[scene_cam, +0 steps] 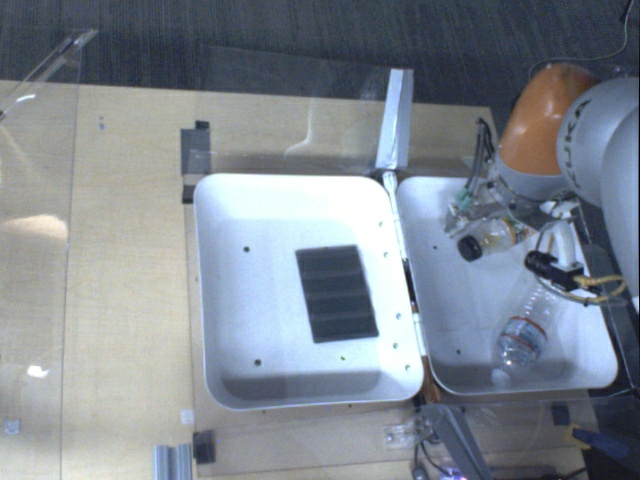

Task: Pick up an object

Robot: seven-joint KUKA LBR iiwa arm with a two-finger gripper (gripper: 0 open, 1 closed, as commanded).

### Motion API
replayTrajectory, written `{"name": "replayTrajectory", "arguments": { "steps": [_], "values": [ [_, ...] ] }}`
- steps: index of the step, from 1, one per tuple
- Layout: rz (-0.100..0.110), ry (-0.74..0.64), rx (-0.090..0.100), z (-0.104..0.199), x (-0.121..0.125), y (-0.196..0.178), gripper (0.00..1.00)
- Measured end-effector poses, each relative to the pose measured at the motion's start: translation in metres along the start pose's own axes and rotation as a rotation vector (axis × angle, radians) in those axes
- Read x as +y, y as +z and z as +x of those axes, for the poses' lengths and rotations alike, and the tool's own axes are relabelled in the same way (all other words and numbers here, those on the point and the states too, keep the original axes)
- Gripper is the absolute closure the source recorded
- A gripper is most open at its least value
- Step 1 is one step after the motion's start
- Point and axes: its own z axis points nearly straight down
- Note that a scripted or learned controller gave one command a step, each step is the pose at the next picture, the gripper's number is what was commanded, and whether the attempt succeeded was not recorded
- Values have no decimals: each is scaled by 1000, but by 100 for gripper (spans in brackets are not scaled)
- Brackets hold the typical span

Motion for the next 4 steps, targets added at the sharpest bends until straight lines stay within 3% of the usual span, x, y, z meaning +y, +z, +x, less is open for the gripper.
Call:
{"name": "replayTrajectory", "arguments": {
  "steps": [1,2,3,4],
  "values": [
    [0,0,0,0,0,0,0],
    [9,7,0,-32,-30,13,0],
    [-1,5,1,-30,-25,0,100],
    [12,154,0,-30,3,-33,100]
  ]
}}
